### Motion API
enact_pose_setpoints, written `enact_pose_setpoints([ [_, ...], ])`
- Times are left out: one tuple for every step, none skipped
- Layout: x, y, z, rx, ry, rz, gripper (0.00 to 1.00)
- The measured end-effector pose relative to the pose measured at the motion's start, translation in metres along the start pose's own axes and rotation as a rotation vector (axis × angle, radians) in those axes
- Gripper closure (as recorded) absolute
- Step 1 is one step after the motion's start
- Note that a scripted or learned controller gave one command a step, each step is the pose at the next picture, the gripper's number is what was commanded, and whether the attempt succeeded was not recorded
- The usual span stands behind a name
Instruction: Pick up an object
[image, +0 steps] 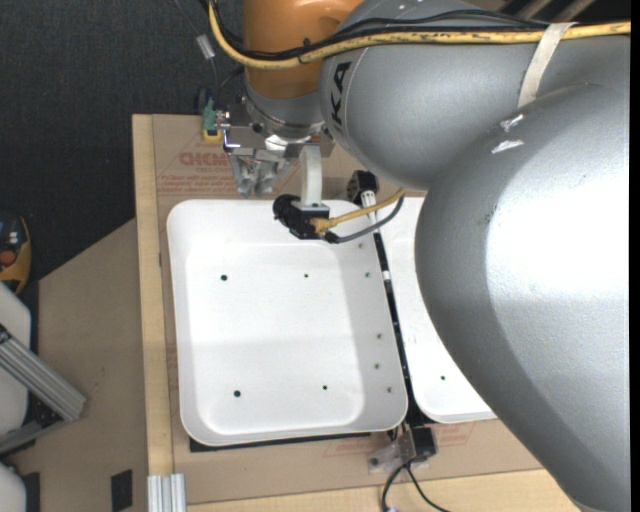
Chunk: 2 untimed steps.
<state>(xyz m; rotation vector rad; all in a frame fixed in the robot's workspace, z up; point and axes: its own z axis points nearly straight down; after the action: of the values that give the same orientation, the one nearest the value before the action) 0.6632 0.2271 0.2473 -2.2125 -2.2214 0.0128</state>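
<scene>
A brown bench (150, 300) carried two white bins, and above the far rim of the left bin (270, 330) hung the gripper (255, 180), whether its fingers were spread I cannot tell, no object discernible between them.

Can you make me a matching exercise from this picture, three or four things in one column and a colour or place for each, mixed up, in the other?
Things:
1. left bin
2. band above the wrist
3. arm
4. gripper

Descriptions:
A. grey
B. orange
C. over the bench past the left bin's far edge
D. white, with small dark dots

Pairs: 1-D, 2-B, 3-A, 4-C
</scene>
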Motion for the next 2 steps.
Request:
enact_pose_setpoints([
  [-0.02,-0.007,-0.031,-0.01,0.002,0.005,1.0],
  [-0.023,-0.011,-0.052,-0.014,0.003,0.005,1.0],
])
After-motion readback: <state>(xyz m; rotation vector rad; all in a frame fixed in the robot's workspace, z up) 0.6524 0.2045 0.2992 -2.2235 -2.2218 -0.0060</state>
